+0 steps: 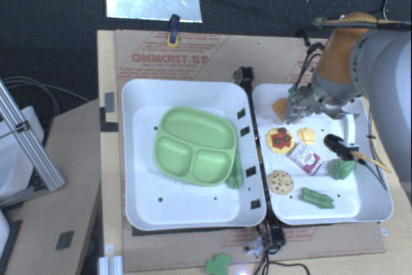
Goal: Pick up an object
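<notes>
Our gripper [293,111], its opening impossible to tell, sits in the right bin [365,195] just beside the orange toy piece [279,107] at the far left corner, which we judge light, stiff and slick, best pinched across its middle.

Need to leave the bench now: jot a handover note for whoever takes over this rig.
Pincer: low in the far left corner of the right bin, beside the orange piece; whether it holds anything cannot be told.
Things: pizza slice, cookie, pink packet and green pod lie in the right bin; green plate sits in the left bin.
Done: nothing visibly lifted.
Left: grasp one object and raise it.
</notes>
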Controlling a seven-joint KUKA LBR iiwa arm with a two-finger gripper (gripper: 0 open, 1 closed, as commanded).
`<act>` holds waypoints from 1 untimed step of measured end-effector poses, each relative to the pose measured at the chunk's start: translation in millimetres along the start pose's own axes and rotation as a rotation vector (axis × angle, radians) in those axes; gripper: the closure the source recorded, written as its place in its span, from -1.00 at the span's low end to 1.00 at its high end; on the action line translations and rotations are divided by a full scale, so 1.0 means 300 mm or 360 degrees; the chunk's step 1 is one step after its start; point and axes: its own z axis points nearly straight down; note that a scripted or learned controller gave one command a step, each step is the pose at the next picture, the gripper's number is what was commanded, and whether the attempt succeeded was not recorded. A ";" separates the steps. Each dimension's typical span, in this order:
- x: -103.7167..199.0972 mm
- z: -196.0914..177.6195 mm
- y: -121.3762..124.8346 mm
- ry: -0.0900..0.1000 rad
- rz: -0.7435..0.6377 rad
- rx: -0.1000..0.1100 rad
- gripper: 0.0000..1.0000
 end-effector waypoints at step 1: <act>0.023 -0.334 -0.173 0.0003 0.0013 0.0000 1.00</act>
